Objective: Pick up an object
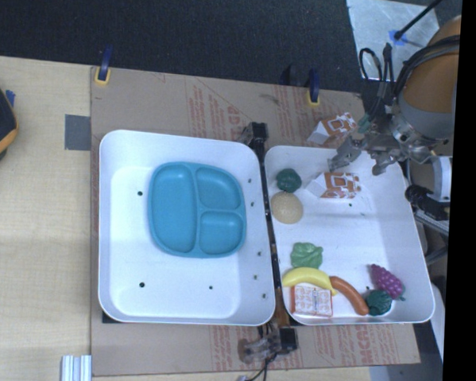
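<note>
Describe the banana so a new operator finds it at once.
Start at the right-hand white bin, the one without the blue tray. Look along its near edge, toward the left corner. The toy banana is the yellow curved piece there, below the green leafy toy and above the small printed carton.

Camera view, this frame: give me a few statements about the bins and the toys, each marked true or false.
1. The blue plate lies in the left bin. True.
2. The banana sits on the blue plate. False: it lies in the right bin, near the front.
3. The gripper hangs over the right bin's far end. True.
4. The purple grapes lie in the left bin. False: they lie in the right bin.
5. The gripper holds the beige ball. False: the ball lies apart from it.
</note>
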Available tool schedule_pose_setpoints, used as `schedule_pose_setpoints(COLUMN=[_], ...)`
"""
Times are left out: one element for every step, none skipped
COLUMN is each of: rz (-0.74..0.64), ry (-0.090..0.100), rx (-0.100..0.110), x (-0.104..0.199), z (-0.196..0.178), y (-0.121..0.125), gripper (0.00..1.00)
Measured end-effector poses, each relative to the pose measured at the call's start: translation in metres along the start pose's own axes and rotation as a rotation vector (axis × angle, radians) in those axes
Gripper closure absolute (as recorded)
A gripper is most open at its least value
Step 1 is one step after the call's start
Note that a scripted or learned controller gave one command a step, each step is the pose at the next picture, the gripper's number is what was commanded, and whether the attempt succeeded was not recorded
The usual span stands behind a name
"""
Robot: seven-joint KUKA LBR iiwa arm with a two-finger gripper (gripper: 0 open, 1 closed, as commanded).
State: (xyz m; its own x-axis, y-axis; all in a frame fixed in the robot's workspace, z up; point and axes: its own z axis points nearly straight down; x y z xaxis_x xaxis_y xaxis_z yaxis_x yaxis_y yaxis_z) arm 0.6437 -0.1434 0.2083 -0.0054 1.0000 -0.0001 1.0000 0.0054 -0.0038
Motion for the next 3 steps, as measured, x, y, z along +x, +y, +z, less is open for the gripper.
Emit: schedule_pose_setpoints(rz=[0.002,0.001,0.001], ry=[-0.006,-0.005,-0.006], rx=[-0.021,-0.022,-0.024], x=[0.0378,0.0391,0.0399], z=[0.0891,0.0909,0.0918], y=[0.017,0.0178,0.0181], gripper=[0.0,0.0,0.0])
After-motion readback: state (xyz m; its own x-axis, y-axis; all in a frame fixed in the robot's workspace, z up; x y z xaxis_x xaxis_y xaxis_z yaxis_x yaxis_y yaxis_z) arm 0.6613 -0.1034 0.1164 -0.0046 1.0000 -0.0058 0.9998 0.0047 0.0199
